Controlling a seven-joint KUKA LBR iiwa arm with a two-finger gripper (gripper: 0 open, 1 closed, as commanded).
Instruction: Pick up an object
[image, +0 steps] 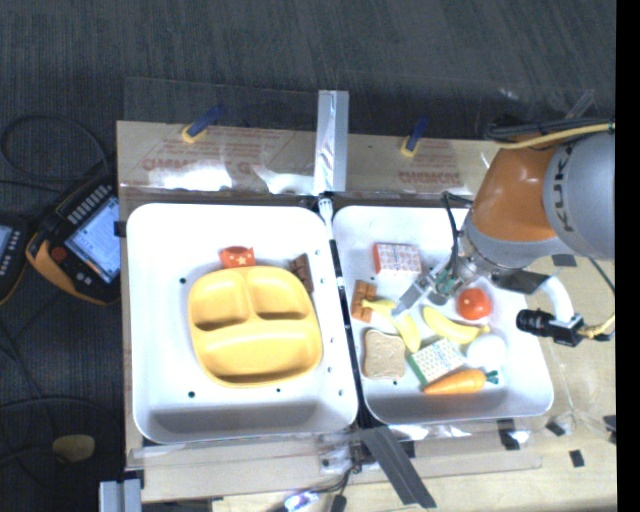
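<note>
The right bin (520, 400) holds several toy foods: a pink wafer box (397, 257), a slice of bread (383, 354), a banana (450, 325), a tomato (474, 301), a carrot (455, 381), a green-and-white packet (436, 358), a white egg (487, 349) and small orange blocks (363, 298). My gripper (428, 290) hangs low over the middle of this bin, between the wafer box and the banana, beside the tomato. Nothing shows between its fingers.
The left bin (160, 390) holds a yellow divided tray (255, 325), a small red item (237, 256) and a brown piece (301, 268) at its far edge. The arm's orange band (510, 205) crosses the right bin's far right corner. A handheld pendant (85, 238) lies left of the bench.
</note>
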